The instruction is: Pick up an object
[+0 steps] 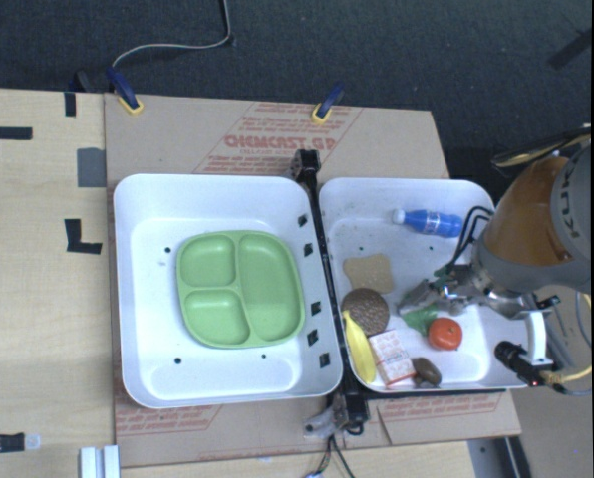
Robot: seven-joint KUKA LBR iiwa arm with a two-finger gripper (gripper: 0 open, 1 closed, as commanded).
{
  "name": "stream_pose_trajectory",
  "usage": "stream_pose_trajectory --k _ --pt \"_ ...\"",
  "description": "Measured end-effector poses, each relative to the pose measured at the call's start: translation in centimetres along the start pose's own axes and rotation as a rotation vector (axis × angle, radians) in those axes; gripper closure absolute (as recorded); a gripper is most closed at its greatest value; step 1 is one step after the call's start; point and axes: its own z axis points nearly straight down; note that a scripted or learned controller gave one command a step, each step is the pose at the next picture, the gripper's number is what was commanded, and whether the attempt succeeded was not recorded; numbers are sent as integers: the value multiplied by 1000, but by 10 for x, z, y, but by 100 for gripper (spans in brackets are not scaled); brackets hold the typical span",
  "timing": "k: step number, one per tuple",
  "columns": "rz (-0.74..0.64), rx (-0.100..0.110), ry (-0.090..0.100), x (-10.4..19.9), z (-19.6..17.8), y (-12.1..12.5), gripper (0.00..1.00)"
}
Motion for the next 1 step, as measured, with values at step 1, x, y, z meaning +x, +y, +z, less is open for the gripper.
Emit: stream_pose_trajectory --k 1 --pt "0 -5 -3 -1 -10 1 100"
